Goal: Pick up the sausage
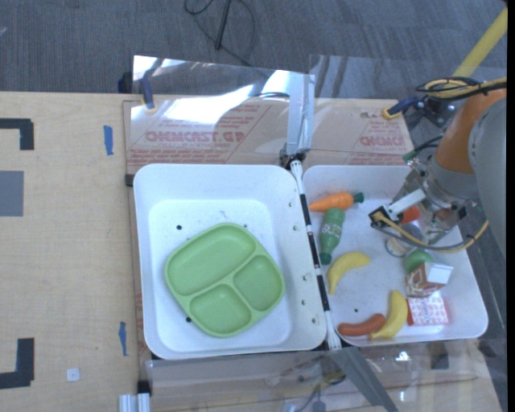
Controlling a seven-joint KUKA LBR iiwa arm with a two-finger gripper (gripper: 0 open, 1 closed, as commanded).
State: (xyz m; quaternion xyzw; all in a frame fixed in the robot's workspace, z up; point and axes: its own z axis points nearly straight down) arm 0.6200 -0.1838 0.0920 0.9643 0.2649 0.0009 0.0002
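Floor: you see dark grey carpet [338, 28] across the top, with a black cable [216, 20] lying looped on it.
Table: you have a pale wooden table [60, 241] on the left, marked with black tape corners [22, 133] and short blue tape strips [108, 140].
Grey patch: a grey square [10, 193] sits at the table's left edge.
Backing: brown cardboard with red lettering [201, 133] stands behind the bins.
Light: a bright glare [241, 84] falls on clear sheeting above the cardboard.
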